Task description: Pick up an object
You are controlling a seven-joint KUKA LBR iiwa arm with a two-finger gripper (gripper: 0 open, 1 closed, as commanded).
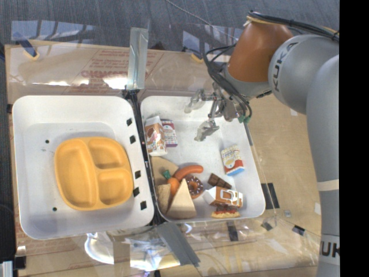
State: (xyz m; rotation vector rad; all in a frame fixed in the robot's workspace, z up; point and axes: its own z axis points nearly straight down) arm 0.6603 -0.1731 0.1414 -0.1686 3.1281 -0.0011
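Pincer (203,115) hangs over the upper part of the right bin (251,149), its fingers apart and clamped on nothing. Below it lie two small cartons (159,134), one milk carton (232,158), one sausage (188,171) and one wedge (181,201). One yellow tray (92,172) sits in the left bin (26,154).

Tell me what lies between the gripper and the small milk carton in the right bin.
Bare white bin floor separates the gripper from the carton in the camera view.
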